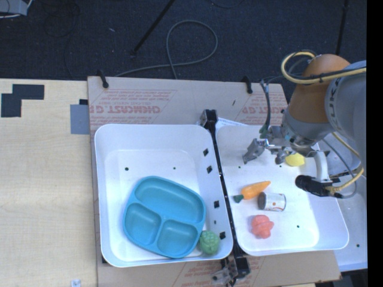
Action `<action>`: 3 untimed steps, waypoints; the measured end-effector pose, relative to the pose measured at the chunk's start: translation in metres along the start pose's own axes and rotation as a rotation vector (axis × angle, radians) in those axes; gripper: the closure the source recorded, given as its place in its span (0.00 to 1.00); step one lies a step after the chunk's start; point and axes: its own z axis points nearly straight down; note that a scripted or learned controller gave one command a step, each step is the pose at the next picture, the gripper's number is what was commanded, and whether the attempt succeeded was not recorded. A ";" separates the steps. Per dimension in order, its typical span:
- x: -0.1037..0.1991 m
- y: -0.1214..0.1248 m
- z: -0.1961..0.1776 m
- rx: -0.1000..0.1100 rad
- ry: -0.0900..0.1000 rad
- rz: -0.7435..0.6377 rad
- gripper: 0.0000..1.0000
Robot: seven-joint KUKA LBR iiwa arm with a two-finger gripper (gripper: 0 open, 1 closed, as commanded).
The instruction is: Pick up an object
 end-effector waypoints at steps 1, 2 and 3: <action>0.002 -0.001 0.054 0.001 0.000 0.001 0.00; 0.000 0.000 0.041 -0.003 0.000 0.003 1.00; 0.002 -0.004 -0.003 -0.009 -0.001 0.004 1.00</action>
